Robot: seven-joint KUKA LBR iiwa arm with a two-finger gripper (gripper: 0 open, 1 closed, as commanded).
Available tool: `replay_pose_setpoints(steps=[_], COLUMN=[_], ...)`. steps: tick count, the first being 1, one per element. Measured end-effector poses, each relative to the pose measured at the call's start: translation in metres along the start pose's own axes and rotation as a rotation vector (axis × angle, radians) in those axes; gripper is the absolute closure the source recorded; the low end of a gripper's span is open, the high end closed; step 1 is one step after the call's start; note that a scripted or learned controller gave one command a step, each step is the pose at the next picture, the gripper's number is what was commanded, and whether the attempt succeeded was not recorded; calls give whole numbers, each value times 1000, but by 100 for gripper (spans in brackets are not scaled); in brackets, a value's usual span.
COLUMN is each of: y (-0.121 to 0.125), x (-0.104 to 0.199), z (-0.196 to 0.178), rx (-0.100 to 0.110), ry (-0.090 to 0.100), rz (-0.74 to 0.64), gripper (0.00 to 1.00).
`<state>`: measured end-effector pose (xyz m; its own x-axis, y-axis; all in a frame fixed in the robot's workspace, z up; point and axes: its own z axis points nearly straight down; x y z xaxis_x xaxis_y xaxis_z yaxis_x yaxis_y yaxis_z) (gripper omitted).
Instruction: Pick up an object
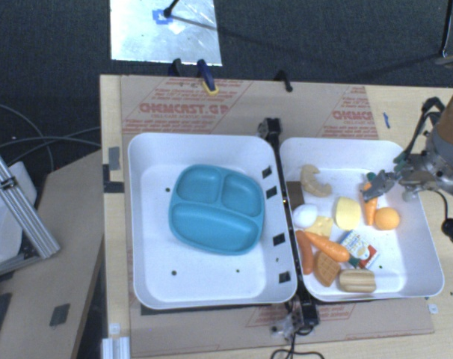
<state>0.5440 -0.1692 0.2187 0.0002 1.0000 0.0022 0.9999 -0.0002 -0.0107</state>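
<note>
My gripper [376,181] hangs over the upper right part of the right bin [417,271], reaching in from the right. Just under it lies a small orange carrot [370,211], with an orange ball [388,219] beside it. The carrot's top end sits right at the gripper's tip; whether it is gripped cannot be made out. To the left lie a yellow block [347,213], a white egg [306,216], a beige curved piece [315,180] and a long carrot [327,245].
A bread roll [356,280], a waffle piece [327,269] and a small printed packet [357,245] lie at the right bin's front. The left bin [148,275] holds a blue divided plate [217,208]. A black clamp strip [275,193] joins the bins.
</note>
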Motion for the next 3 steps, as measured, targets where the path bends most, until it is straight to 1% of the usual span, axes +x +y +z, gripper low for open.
replay_pose_setpoints(steps=[1,3], y=[3,11], x=[0,16], z=[-7,110], rx=[-12,-9], ry=[-2,-1], rz=[-3,-3], gripper=[0,0])
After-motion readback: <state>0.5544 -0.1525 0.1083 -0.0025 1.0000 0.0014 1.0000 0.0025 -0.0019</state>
